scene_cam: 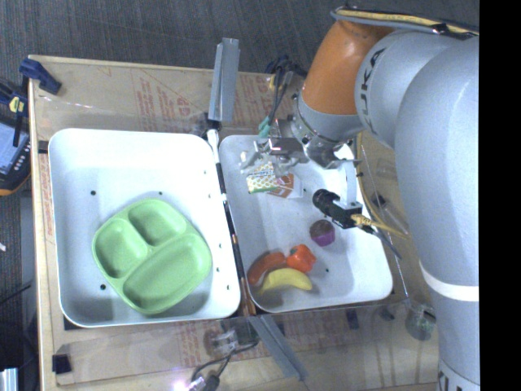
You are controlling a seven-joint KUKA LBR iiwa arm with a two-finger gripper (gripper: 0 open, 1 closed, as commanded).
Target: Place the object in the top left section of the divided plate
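The green divided plate (153, 255) lies in the left bin (73, 161), with two small sections at its upper left and one large section at its lower right, all bare. My gripper (266, 155) hangs at the far left corner of the right bin (370, 287), directly above a small colourful snack packet (270, 182) that lies on the bin floor. The packet's upper edge sits right under the gripper's tips, and whether it is touched is unclear.
Toward the front of the right bin lie a red pepper (299, 257), an orange-red piece (262, 266) and a yellow banana (287, 280) close together. A small purple object (323, 234) sits just behind them. A ridge separates the two bins.
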